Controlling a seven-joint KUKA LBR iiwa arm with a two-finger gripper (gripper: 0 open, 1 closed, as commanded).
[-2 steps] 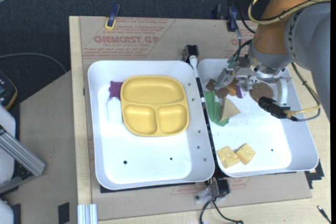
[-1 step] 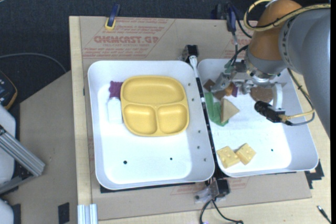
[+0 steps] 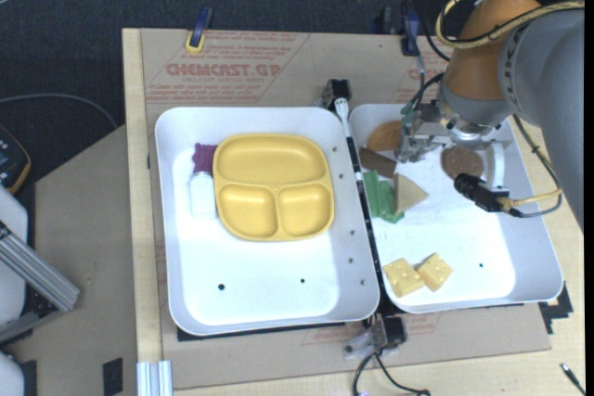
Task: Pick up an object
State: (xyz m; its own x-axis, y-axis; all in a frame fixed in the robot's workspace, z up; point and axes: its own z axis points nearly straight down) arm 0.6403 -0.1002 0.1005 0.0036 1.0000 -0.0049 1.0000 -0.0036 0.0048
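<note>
the gripper (image 3: 415, 142) is low over the right bin (image 3: 520, 278), near a brown round thing (image 3: 383, 137); if it is spread i cannot tell.

Loose things lay in both of the white bins beneath me.

In the left bin (image 3: 186, 227) a yellow three-compartment plate (image 3: 275, 185) lay flat, open side up, with a purple piece (image 3: 203, 156) and a white piece (image 3: 201, 194) tucked against its left edge. In the right bin (image 3: 520, 264) a brown round piece (image 3: 382, 138) sat at the far left corner, a dark brown flat piece (image 3: 376, 161) just beside it, then a green strip (image 3: 381, 198) along the left wall touching a tan wedge (image 3: 410, 192). Another brown round (image 3: 461, 162) lay farther right. Two yellow cheese-like blocks (image 3: 418, 274) sat touching near the front edge.
</note>
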